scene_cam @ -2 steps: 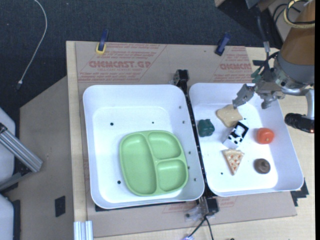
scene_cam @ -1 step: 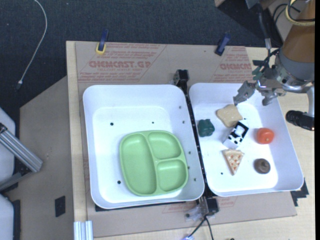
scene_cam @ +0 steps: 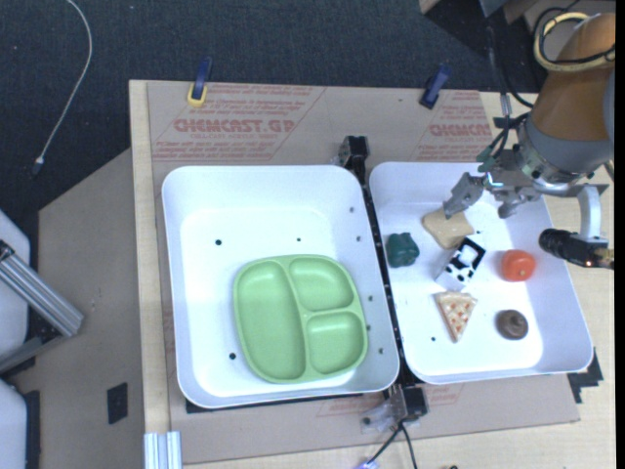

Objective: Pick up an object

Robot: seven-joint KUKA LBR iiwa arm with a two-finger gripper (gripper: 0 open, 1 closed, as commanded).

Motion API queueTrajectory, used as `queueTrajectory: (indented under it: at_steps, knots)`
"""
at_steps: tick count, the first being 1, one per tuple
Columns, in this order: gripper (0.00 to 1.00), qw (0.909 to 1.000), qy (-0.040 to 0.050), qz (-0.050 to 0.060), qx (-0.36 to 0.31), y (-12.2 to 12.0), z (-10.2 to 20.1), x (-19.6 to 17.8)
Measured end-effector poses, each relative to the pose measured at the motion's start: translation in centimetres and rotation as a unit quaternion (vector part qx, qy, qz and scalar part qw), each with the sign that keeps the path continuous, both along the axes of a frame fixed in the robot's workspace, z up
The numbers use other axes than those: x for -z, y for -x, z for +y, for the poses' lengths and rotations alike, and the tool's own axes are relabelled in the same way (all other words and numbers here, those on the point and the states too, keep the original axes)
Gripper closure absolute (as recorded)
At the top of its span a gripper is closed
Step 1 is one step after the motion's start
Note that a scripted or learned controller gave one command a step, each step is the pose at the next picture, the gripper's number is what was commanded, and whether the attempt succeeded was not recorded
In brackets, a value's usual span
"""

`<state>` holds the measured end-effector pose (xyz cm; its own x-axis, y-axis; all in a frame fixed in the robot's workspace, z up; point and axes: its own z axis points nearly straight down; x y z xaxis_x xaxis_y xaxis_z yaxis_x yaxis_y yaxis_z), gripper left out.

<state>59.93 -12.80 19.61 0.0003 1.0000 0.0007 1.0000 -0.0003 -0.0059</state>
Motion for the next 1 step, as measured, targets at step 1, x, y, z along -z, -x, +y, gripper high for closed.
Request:
queueTrajectory:
  at_steps: [1]
  knots:
    - [0.0,1.0,0.0001,-0.002,0.0,-0.51,-0.46,5.74]
